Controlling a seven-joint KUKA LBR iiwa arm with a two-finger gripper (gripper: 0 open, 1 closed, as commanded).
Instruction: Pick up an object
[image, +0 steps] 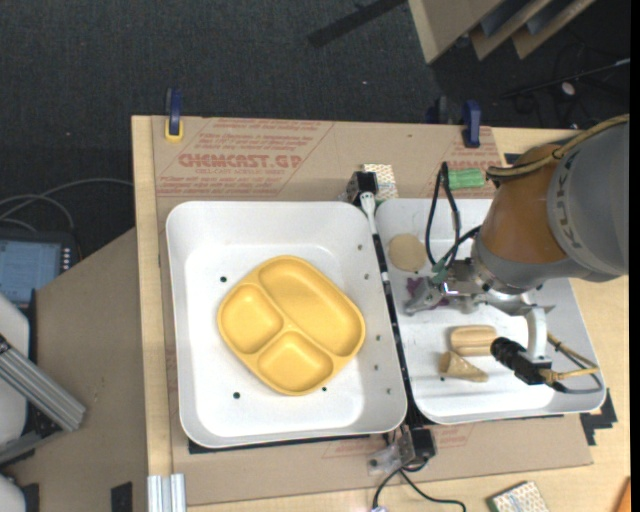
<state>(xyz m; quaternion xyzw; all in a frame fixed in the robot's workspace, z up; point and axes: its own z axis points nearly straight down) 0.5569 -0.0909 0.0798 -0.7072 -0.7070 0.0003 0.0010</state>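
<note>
A yellow three-compartment plate (290, 322) lies flat in the middle of the left bin (200, 240). In the right bin (570, 300) a round tan piece (405, 251) rests near the back left corner. A tan log-shaped piece (471, 339) and a tan wedge (464, 368) lie together near the front. My gripper (426, 292) is low over the right bin's left side, between the round piece and the log. The grey arm with its orange band (520, 215) covers the bin's back right part.
The divider between the two bins (385, 290) runs just left of the gripper. A green clip (465, 179) and a small checkered block (378, 181) sit behind the bins on the cardboard. Black cables (440, 220) loop over the right bin.
</note>
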